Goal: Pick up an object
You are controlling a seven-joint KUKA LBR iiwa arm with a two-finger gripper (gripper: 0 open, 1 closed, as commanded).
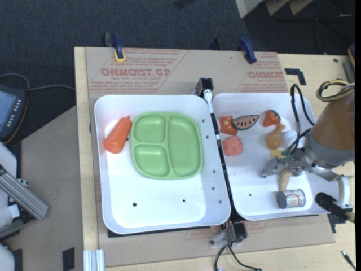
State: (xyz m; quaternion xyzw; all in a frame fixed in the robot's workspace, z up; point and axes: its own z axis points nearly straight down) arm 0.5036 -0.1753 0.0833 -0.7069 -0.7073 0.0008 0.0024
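Down low in the right bin (pixel 248 199), gripper (pixel 280 169) splayed open over a pale banana-like piece (pixel 285 179); nothing visibly clamped between the fingers; piece directly beneath, long axis running roughly top to bottom of the view; small can (pixel 290 198) just below, pink lump (pixel 232 145) well left.

Bench (pixel 90 151), two white bins (pixel 163 213) side by side

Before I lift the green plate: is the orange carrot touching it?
Apart. In the camera view, white bin floor shows between the orange carrot and the green plate.
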